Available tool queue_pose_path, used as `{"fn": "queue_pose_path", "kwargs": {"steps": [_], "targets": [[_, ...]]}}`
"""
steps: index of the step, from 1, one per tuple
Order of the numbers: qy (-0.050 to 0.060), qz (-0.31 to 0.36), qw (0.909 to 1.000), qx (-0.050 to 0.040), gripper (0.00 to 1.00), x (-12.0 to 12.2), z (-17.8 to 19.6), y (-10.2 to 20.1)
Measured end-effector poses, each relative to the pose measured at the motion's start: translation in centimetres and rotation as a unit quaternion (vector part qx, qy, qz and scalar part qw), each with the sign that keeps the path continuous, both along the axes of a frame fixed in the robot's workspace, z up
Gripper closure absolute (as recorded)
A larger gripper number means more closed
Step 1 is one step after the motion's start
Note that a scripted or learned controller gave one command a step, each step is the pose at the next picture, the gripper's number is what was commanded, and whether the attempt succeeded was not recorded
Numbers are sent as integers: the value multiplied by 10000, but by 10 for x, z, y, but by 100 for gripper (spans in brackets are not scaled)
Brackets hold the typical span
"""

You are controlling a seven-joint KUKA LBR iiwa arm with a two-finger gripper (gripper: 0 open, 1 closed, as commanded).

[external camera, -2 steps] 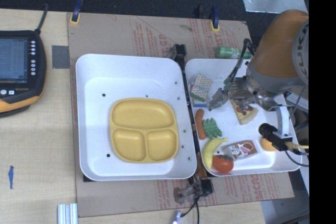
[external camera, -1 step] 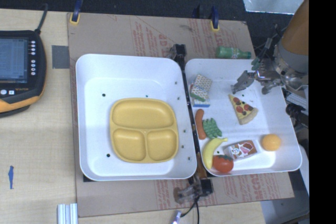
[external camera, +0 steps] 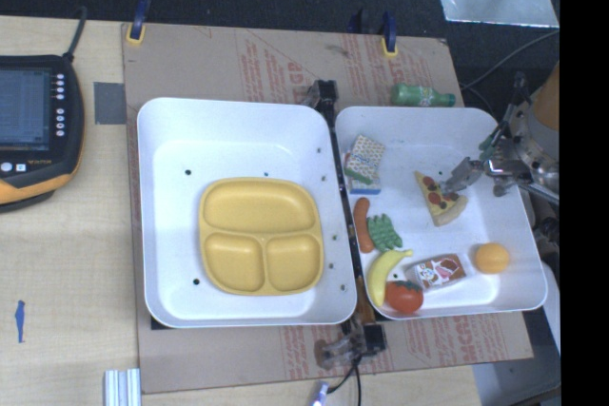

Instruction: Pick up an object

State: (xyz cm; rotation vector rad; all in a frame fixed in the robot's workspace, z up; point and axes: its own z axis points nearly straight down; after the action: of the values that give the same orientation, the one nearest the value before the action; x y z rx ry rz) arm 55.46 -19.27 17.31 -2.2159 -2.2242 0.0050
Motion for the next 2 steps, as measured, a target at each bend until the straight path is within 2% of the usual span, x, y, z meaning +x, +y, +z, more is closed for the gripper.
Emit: {"fn": "queue_pose_path", "kwargs": {"steps": [1,2], "targets": [[-26,8,10000,-5,0,47,-80,38],[-19,-5,10000,1,0,78,4,-20]]}}
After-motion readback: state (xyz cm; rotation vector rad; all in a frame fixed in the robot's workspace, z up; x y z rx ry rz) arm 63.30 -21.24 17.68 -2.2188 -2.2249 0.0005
